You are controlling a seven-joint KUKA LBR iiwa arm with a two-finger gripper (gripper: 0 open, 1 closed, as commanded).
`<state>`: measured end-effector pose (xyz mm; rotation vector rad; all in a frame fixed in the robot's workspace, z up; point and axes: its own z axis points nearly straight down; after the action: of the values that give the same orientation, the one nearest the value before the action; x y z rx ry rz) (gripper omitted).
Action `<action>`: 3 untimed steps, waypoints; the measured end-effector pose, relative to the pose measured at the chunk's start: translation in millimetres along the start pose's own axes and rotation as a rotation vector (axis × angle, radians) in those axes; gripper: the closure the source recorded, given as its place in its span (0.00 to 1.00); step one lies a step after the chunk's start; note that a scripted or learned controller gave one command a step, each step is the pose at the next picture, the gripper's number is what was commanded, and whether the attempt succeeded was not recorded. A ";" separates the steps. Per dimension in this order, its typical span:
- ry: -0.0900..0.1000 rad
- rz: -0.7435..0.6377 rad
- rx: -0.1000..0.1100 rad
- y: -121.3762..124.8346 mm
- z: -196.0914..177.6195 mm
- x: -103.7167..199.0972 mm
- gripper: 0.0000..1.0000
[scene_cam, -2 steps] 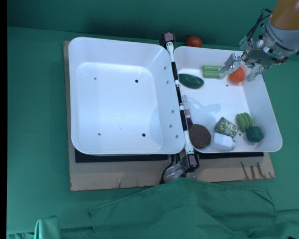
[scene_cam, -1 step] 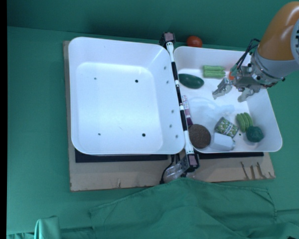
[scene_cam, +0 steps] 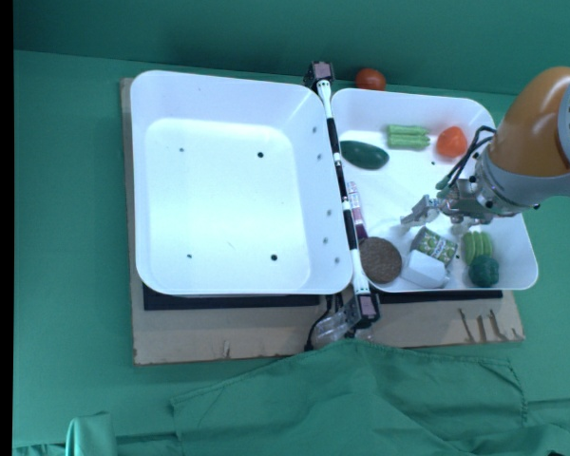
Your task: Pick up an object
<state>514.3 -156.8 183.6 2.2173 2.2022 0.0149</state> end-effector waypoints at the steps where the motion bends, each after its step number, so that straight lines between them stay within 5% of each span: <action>1: -0.001 -0.001 0.006 -36.1 -93.9 -18.0 0.00; 2: -0.002 -0.005 0.000 -8.2 -16.0 -29.2 0.00; 3: 0.001 -0.005 0.010 16.9 -25.8 -26.6 0.00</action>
<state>530.5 -183.4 209.8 2.2171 2.2134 0.0047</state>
